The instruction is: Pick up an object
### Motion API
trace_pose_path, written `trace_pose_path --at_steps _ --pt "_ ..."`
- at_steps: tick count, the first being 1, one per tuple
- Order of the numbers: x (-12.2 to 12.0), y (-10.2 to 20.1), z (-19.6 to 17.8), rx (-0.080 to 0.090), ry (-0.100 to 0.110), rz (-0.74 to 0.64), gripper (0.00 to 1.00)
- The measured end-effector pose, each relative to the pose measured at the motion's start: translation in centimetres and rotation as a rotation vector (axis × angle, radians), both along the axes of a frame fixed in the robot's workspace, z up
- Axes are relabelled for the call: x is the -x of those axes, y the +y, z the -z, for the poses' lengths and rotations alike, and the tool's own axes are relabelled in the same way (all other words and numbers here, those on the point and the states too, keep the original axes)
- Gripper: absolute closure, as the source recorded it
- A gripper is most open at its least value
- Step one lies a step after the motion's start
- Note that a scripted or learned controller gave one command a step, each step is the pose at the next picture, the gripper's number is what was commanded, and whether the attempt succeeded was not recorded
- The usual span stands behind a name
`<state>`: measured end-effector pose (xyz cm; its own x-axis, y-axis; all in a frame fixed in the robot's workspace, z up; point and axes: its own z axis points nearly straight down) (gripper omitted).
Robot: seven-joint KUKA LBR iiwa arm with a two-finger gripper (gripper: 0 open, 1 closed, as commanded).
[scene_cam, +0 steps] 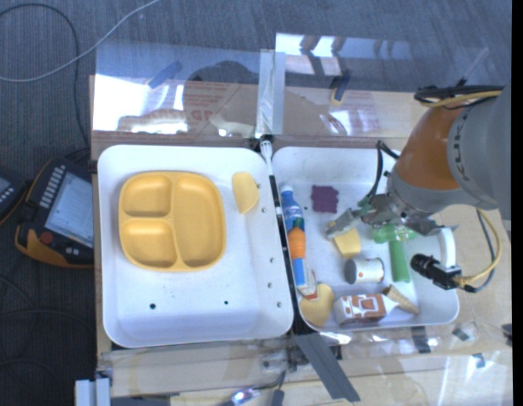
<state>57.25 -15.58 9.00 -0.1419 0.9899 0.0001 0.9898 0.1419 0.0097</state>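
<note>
The gripper [356, 218] hangs low in the right bin [363, 161], just above a yellow wedge block [347, 243]. Whether it is open or closed cannot be told. A green toy [397, 248] lies beside it.

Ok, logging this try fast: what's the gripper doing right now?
Gripper: low in the right bin, above the yellow block; its open-or-shut state cannot be told.

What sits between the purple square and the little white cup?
In the camera view, a yellow wedge lies between the purple square and the white cup.
</note>
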Motion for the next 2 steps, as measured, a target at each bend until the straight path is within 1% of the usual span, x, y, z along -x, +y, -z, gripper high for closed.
trace_pose_path --at_steps 1,2 --pt "-0.1 0.0 -0.9 0.000 -0.003 0.000 1.00" --pt "-0.8 8.8 -15.1 0.003 0.010 0.114 1.00"
